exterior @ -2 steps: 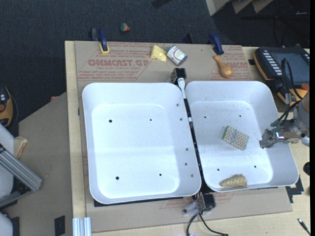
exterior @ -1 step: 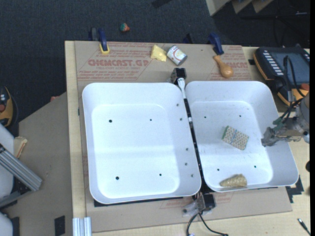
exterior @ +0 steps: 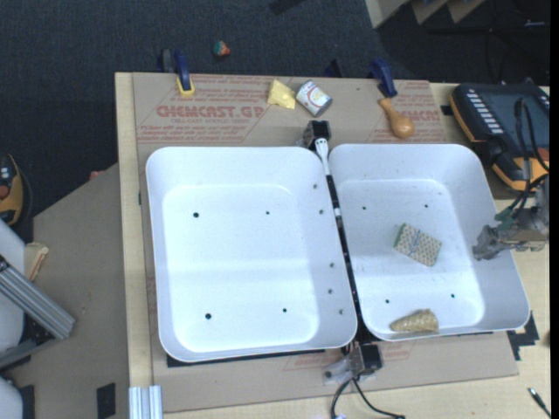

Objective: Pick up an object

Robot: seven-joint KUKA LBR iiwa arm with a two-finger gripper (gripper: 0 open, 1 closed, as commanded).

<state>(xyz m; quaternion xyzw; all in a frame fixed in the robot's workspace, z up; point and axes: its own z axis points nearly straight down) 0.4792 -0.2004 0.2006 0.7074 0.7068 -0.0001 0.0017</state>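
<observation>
Plainly, the gripper (exterior: pixel 486 244) at three o'clock — finger state I cannot tell — may clip the right bin (exterior: pixel 502 273) rim approaching the patterned sponge (exterior: pixel 417 244).

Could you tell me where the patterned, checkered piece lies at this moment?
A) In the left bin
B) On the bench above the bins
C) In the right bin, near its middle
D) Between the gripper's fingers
C: the checkered piece rests on the floor of the right bin, near its middle, apart from the tan object by the bin's near wall and from the gripper at the right rim.
</observation>
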